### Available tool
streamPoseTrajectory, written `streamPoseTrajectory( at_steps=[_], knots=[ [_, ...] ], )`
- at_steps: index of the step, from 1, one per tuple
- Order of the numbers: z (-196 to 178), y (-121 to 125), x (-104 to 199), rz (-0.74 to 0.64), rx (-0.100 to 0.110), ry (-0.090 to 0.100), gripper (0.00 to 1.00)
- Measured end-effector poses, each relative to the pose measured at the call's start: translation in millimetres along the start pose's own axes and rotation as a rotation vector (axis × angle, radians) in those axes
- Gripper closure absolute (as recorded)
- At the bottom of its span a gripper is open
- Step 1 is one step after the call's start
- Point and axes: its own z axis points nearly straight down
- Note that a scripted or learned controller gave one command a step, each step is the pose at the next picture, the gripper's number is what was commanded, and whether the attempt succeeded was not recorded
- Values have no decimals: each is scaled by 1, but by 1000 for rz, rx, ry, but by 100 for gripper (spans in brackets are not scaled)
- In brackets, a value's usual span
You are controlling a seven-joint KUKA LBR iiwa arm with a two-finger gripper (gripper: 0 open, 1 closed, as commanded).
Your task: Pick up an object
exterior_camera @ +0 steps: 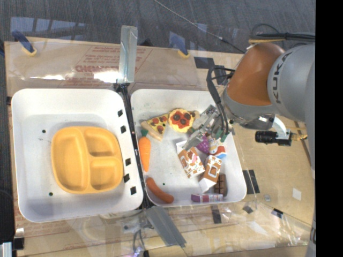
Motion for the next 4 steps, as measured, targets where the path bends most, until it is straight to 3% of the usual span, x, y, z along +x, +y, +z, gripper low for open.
streamPoseTrajectory(
  at_steps=[1, 2, 3, 4],
  knots=[
    [75, -34, -3, 72, -4, 0, 0],
    [75, -40, 35, 217, -4, -1, 0],
    [79, -7, 64, 208, 1, 9, 0],
    [78, -13, 97, 322, 1, 5, 0]
  ],
)
